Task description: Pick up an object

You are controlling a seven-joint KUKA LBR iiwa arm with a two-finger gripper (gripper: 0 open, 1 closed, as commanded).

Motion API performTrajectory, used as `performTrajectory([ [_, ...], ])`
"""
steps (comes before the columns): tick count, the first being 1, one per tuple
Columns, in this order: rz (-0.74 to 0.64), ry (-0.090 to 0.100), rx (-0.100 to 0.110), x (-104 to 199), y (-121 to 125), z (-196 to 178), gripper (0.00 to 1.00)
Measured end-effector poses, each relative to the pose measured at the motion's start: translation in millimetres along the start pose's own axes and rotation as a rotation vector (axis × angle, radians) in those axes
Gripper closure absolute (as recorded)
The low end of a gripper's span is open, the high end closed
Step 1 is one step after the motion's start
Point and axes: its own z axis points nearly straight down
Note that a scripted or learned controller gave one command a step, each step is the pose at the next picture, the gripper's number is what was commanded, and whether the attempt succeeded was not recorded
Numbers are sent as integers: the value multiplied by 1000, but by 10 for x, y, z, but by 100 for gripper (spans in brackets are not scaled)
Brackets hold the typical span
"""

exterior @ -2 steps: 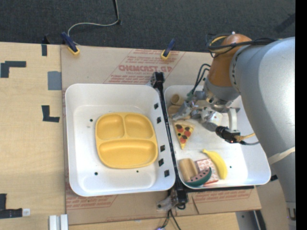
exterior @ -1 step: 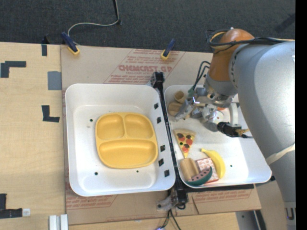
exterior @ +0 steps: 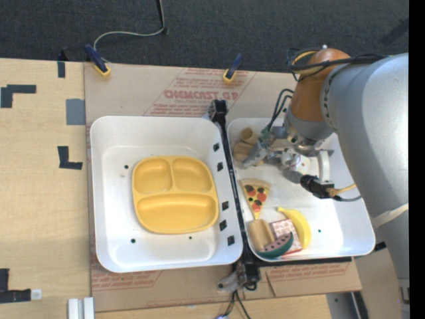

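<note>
My gripper [exterior: 264, 150] is low in the upper left part of the right bin [exterior: 345, 241], under the orange-banded wrist. Its tip is right next to two tan pieces: one [exterior: 247, 135] near the bin's far corner and another [exterior: 240, 151] just below it. I cannot tell whether it touches either piece. Nearer the front lie a toy pizza slice [exterior: 255, 196], a yellow banana [exterior: 297, 223], a brown bun-like piece [exterior: 259, 232] and a pink and green slice [exterior: 282, 239].
The left bin [exterior: 109, 198] holds a yellow divided plate [exterior: 175, 195]. A black divider [exterior: 226, 171] runs between the bins. The grey arm covers the right bin's right side. A cable [exterior: 329, 190] hangs by the wrist.
</note>
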Motion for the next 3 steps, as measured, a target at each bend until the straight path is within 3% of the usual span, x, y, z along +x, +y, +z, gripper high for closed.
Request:
performTrajectory([
  [1, 4, 12, 50, -55, 150, 9, 0],
  [2, 4, 8, 42, -46, 128, 11, 0],
  [3, -6, -2, -35, 33, -678, -3, 0],
])
